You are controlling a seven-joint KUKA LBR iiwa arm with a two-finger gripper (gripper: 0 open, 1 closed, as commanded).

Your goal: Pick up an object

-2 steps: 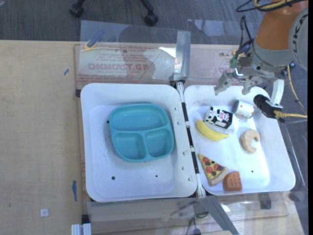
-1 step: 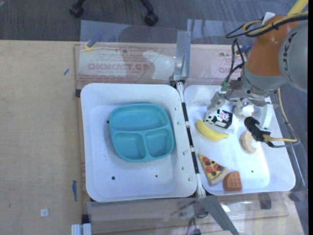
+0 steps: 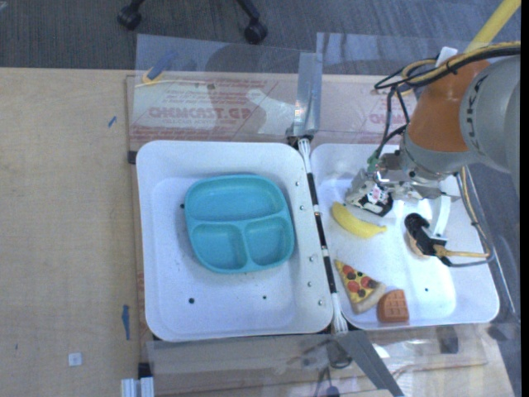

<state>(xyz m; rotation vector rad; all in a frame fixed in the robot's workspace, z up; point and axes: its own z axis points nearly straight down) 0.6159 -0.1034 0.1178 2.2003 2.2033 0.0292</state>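
Observation:
My gripper (image 3: 369,195) hangs low over the back left part of the right bin (image 3: 471,304), under the grey arm with its orange band (image 3: 438,118). Just in front of it and slightly to the left lies a yellow banana (image 3: 357,222), close to or touching the gripper's tip. A pizza slice (image 3: 356,282) lies at the bin's front left. Beside the slice, to its right, sits a brown waffle piece (image 3: 393,306).
The left bin (image 3: 157,246) holds a teal divided plate (image 3: 240,222) in its middle. A ridge (image 3: 318,238) separates the two bins. Clear plastic sheeting and a cardboard panel (image 3: 207,110) stand behind them. An office chair base (image 3: 190,2) is on the floor at the back.

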